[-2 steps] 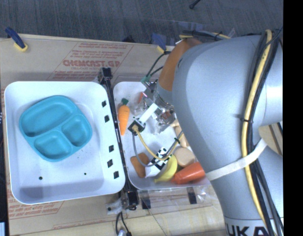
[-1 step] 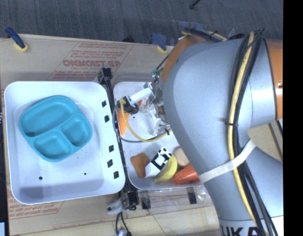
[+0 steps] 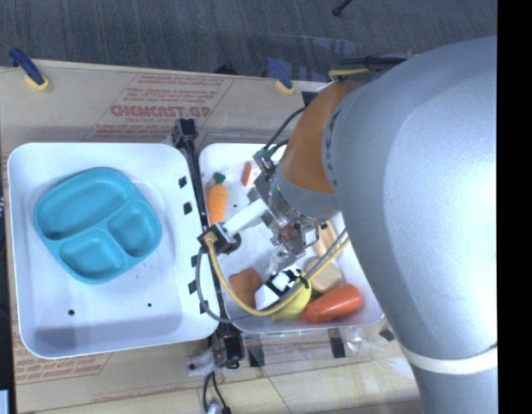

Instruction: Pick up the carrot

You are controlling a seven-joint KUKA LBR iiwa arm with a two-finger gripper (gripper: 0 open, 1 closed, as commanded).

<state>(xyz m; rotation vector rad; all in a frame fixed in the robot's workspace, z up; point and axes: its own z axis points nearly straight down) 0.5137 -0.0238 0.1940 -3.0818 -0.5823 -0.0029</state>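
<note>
The carrot (image 3: 217, 203), orange with a small green top, lies against the left wall of the right bin (image 3: 234, 155), pointing roughly towards the near edge. My gripper (image 3: 284, 231) hangs over the middle of that bin, to the right of the carrot and a little nearer the front, apart from it. The bulky grey arm with its orange band (image 3: 310, 149) hides much of the right bin. A white part and a yellow cable (image 3: 215, 270) reach from the wrist towards the bin's left wall, just below the carrot.
A blue divided plate (image 3: 97, 222) sits in the left bin (image 3: 41, 326). In the right bin lie a small red-orange piece (image 3: 247, 173), a brown item (image 3: 245, 283), a yellow item (image 3: 293, 307), a tan item (image 3: 328, 276) and a red-orange item (image 3: 336, 302).
</note>
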